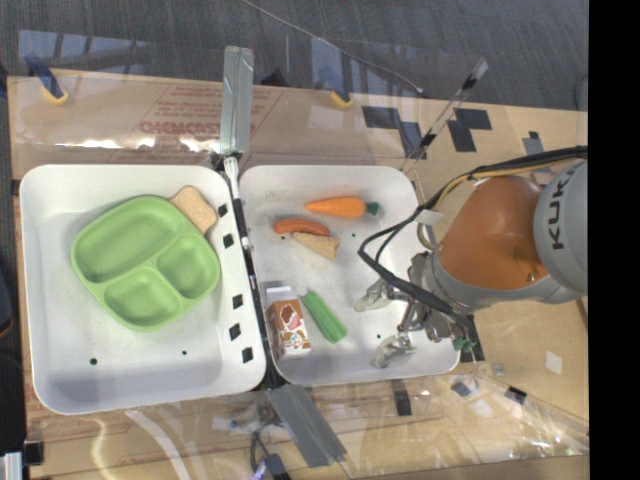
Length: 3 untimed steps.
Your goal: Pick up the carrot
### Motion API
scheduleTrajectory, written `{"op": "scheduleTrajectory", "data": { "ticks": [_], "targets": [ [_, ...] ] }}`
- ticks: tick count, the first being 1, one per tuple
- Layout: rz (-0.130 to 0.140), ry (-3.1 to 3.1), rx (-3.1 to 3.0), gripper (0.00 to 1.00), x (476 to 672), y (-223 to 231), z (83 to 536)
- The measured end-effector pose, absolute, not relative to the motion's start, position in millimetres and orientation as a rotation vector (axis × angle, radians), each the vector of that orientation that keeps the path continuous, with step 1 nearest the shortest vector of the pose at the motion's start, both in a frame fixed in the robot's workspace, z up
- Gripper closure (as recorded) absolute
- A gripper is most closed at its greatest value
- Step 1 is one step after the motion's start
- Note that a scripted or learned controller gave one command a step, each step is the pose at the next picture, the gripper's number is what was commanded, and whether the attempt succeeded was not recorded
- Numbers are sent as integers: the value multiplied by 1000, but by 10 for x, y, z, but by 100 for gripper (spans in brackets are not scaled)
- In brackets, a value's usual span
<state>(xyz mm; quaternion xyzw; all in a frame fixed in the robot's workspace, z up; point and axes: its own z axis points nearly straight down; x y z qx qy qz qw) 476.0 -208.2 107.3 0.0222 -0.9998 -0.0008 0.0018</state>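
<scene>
The grey arm [520, 243] with its orange band is reaching in over the right edge of the right bin [400, 183], which I am taking as the landmark throughout. The left bin [40, 268] is sitting just beside it, touching along the shared divider, and is carrying a green divided plate [145, 260] with a tan slice of bread [195, 208] leaning at the plate's upper right corner.

The gripper [385, 320] is hanging over the right bin's lower right part, its two metal fingers [374, 296] standing spread apart with only bare white floor between them.

Inside the right bin, a small carton [288, 326] is lying near the lower left wall, with a green stick-shaped vegetable [324, 315] just beside it. The carrot [337, 207], orange with a green tip pointing right, is lying near the bin's upper wall, well apart from the gripper. Just below the carrot, a reddish sausage [300, 226] is touching a pale wedge [318, 244].
</scene>
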Motion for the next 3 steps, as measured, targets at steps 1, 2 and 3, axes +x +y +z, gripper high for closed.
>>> {"op": "scheduleTrajectory", "data": {
  "ticks": [1, 2, 3],
  "targets": [
    [-4, -3141, -114, 0, 5660, -1469, 919],
    [-1, -3124, -362, 0, 6152, -996, 933],
    [1, -3129, -349, 100, 6166, -985, 1045]
  ]
}}
